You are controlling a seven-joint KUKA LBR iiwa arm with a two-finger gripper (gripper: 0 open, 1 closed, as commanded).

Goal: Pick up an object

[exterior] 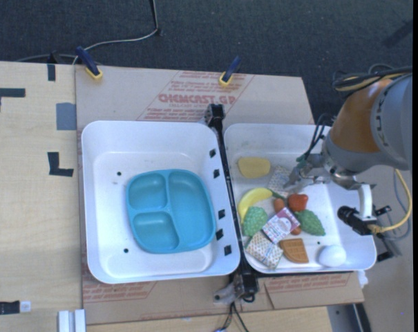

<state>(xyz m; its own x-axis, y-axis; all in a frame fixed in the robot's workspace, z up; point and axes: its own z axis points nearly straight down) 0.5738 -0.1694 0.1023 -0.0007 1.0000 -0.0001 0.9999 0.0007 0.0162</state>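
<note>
Cardboard (188, 95) reads "CHEMCAST GP" — end effector (295, 178) above right bin (347, 258).

— How is the grey KUKA arm with the orange band (364, 126) posed?

— It is seen reaching in from the right, bent downward at the wrist, the orange band lying just above the grey wrist section.

— And the two-finger metal gripper (293, 180)?

— It is pointed down and leftward, held low. The fingers are blurred, so their spacing can hardly be judged.
</note>
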